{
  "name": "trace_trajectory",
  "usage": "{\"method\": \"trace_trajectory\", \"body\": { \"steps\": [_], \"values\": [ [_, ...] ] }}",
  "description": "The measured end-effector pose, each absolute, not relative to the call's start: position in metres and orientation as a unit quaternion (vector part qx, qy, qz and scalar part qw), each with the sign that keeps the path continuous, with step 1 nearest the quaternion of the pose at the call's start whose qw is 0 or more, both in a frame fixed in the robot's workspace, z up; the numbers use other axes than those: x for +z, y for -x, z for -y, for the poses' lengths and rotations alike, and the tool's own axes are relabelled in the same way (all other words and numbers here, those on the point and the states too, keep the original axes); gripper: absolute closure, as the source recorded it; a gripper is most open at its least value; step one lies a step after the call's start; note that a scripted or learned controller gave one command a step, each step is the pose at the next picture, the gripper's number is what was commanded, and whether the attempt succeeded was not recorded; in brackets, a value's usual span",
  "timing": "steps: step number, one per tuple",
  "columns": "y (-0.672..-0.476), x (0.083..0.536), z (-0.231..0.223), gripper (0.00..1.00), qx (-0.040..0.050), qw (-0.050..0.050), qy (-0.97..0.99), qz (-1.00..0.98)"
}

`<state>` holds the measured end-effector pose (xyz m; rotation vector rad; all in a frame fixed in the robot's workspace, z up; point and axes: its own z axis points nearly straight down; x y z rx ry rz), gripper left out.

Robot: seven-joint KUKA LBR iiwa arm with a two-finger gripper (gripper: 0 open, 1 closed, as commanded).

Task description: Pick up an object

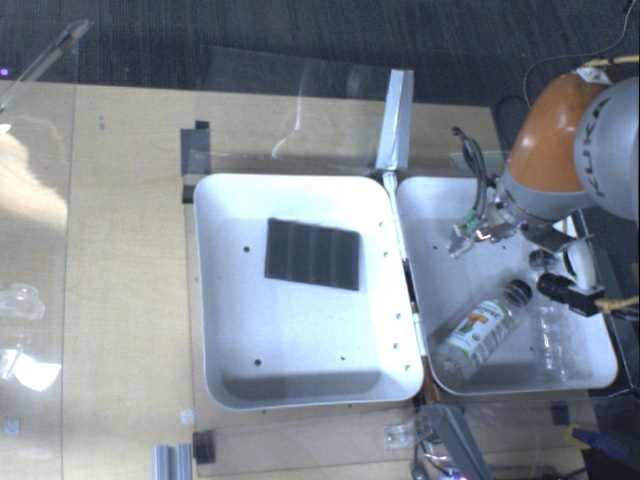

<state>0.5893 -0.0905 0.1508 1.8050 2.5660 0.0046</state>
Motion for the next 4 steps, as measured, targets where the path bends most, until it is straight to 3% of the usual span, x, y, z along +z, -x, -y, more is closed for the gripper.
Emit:
{"method": "trace_trajectory", "body": {
  "steps": [1,2,3,4],
  "values": [
    [-0.589,0.151,0.091,0.00,0.0016,0.003,-0.575,-0.818],
    [-0.530,0.090,0.119,0.00,0.0034,0.007,-0.501,-0.866],
    [-0.534,0.103,0.119,1.00,0.0057,0.013,-0.501,-0.866],
    [-0.534,0.103,0.119,0.00,0.0056,0.013,-0.500,-0.866]
  ]
}}
